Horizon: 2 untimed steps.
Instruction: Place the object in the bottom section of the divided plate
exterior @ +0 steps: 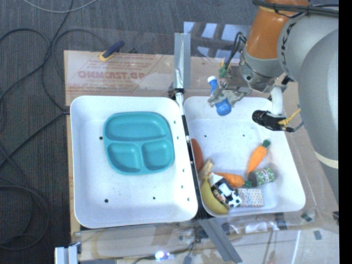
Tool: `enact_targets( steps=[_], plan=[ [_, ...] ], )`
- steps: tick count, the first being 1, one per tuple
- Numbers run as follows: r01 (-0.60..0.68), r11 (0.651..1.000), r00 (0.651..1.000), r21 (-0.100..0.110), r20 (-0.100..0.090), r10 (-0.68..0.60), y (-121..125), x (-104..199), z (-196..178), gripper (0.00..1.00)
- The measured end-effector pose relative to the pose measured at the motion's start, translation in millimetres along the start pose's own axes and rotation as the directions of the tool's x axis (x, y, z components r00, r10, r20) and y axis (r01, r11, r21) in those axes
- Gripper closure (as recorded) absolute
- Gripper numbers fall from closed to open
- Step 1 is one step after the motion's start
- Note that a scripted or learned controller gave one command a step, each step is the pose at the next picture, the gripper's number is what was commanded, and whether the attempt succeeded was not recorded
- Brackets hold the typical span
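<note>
The teal divided plate [138,142] lies in the left bin [88,202]; it has one long section at the far side and two smaller ones at the near side, all bare. My gripper [218,95] hangs over the far left corner of the right bin [286,202]. Its blue fingertips [223,108] stand apart, open, with nothing between them. The loose objects lie at the near end of the right bin: a carrot [257,157], a second orange piece [231,179], a banana [211,195], a black-and-white toy [225,194] and a green can [265,175].
A reddish-brown sausage shape [196,149] lies along the right bin's left wall. A patterned packet [251,197] sits by the near wall. A metal post [181,59] stands behind the bins' shared edge. A blue-and-yellow tool [111,49] lies on the bench beyond the left bin.
</note>
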<state>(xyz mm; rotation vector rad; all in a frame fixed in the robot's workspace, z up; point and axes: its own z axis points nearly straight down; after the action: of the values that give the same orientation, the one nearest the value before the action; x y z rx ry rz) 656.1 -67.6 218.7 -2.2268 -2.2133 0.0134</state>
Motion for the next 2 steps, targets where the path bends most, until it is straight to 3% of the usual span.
enact_targets(
  steps=[1,2],
  plan=[
    [-0.043,0.999,0.999,0.0,0.0,0.043,12,61,38,1.0],
    [-0.021,1.0,1.0,-0.001,0.0,0.021,-32,31,-77,1.0]
  ],
)
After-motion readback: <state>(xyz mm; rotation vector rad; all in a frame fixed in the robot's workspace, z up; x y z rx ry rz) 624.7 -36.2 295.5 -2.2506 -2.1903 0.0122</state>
